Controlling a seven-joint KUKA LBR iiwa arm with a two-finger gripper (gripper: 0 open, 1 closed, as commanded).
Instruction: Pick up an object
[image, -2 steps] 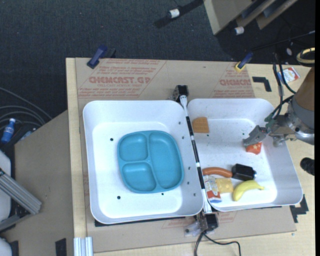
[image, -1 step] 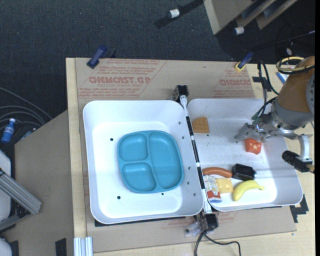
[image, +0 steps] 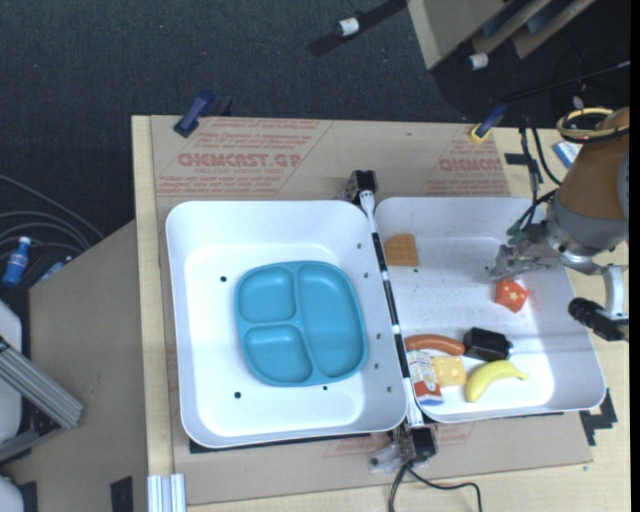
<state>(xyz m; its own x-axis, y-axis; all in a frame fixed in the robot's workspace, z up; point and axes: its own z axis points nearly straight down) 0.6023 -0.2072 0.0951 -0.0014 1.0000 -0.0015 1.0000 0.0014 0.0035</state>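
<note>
— Bench board (image: 250, 150) first, since it is the biggest thing: brown, with "CHEMCAST GP" printed in red above each bin, the right-hand print partly faded.

— And the bins?

— Left bin (image: 200, 250) holds a blue divided plate (image: 300, 322) with three compartments, lying flat near its middle. Right bin (image: 450, 225) holds the small things.

— Where is the arm?

— Arm (image: 598, 190) comes in from the right, over the right bin's far right part. Its gripper (image: 515, 258) hangs low just above an orange-red block (image: 511, 295); nothing sits between the fingers, and whether they are spread or closed I cannot tell.

— The rest, by size?

— Yellow banana (image: 494, 379) near the front wall, a red sausage (image: 434, 344) beside the divider, a black object (image: 487, 345) between the two, a small packet (image: 426, 378) with red and white print too small to read, a yellow piece (image: 451, 371) touching it, and a tan square (image: 401, 250) at the back left.
</note>
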